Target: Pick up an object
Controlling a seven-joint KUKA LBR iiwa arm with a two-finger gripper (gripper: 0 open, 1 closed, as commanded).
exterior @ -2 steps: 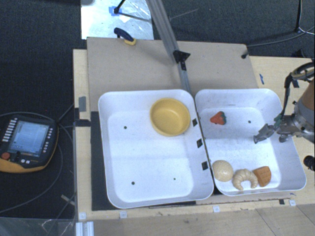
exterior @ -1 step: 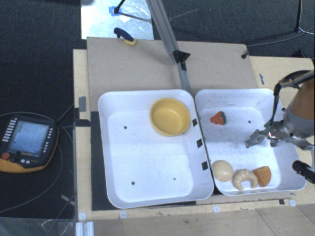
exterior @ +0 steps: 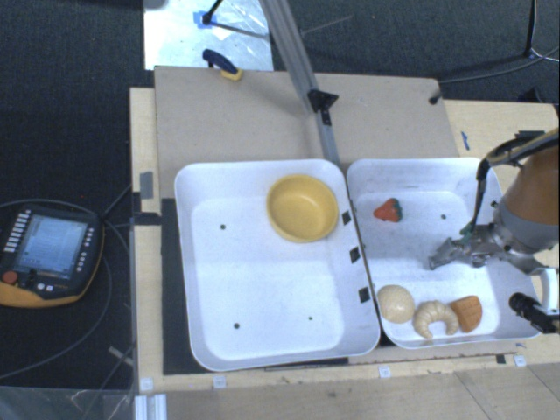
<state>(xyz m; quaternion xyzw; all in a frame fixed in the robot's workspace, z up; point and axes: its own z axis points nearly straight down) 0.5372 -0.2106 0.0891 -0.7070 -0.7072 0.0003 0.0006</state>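
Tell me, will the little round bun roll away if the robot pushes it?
Probably a bit: the round bun looks smooth and ball-like. It may not go far, since the croissant sits right beside it. It looks like light toy food.

Dark carpet floor [exterior: 70,77] around a pale wooden bench [exterior: 376,121]

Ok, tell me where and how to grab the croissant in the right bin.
Grip the croissant across its thick middle, coming straight down from above. It lies flat as an arch with its ends curling down toward the near wall of the right bin, with a round bun and an orange piece close on either side. So the fingers would probably best close front to back, not side to side.
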